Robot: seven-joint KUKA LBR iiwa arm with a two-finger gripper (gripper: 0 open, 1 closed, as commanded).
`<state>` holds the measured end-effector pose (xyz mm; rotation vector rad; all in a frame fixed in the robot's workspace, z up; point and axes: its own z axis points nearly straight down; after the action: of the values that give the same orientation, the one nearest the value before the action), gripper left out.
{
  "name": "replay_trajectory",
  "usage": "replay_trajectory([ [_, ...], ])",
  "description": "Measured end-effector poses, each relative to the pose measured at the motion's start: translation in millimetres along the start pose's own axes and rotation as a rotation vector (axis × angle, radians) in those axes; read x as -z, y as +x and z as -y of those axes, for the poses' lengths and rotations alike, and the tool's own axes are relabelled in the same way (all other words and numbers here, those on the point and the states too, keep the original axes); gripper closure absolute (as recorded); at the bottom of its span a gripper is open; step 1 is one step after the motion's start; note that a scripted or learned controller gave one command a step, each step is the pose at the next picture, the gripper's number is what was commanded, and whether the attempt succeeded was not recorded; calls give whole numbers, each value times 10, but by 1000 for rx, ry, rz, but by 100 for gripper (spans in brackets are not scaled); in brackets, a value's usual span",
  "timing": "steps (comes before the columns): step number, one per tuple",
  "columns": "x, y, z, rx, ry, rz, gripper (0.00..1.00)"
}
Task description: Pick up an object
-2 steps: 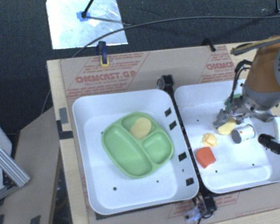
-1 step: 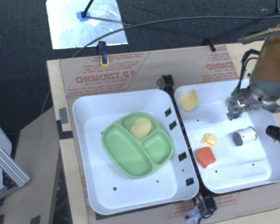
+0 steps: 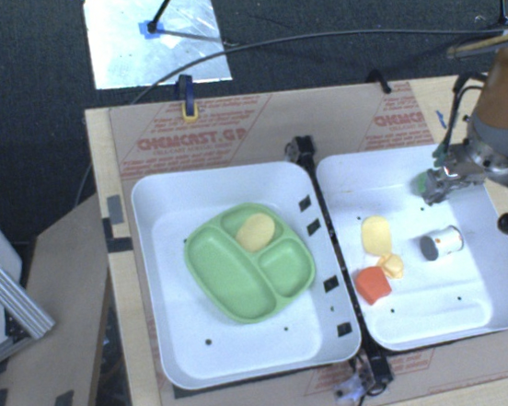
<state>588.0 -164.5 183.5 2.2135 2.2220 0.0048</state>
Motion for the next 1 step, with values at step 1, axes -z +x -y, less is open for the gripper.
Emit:
replay_trajectory([
  [1,486,-3,-20,1,-1,0,100],
])
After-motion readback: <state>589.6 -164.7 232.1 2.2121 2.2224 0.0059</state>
